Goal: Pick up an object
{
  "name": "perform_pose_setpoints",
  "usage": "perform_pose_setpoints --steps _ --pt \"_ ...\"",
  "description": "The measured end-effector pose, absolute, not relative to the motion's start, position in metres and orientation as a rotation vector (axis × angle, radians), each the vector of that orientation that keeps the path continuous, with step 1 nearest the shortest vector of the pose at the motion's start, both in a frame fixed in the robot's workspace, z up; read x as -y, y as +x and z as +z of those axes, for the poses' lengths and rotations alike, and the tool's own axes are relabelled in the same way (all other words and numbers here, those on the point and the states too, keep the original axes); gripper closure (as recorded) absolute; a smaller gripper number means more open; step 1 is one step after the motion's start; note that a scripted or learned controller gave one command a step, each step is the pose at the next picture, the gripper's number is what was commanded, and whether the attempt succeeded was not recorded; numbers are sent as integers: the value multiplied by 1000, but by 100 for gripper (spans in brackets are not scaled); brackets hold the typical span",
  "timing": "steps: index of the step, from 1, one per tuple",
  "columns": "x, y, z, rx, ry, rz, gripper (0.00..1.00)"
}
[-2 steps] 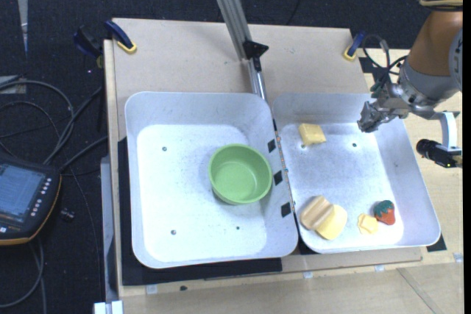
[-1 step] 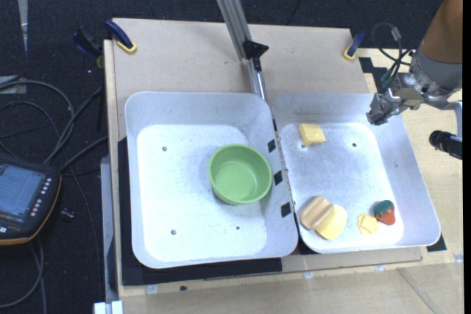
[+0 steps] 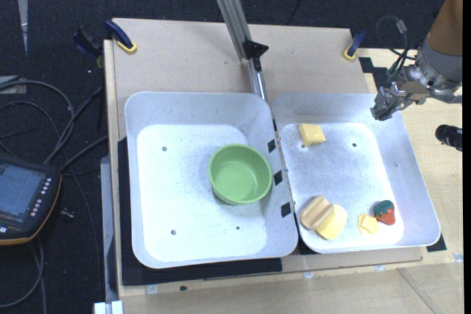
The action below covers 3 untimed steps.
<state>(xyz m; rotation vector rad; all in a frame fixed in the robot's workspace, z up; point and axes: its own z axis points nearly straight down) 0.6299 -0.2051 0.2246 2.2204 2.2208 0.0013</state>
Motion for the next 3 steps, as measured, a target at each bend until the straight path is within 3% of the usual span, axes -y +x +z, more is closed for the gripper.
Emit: perform_pose_setpoints --steps 3 --pt "53 597 207 -2227 2217 1 100"
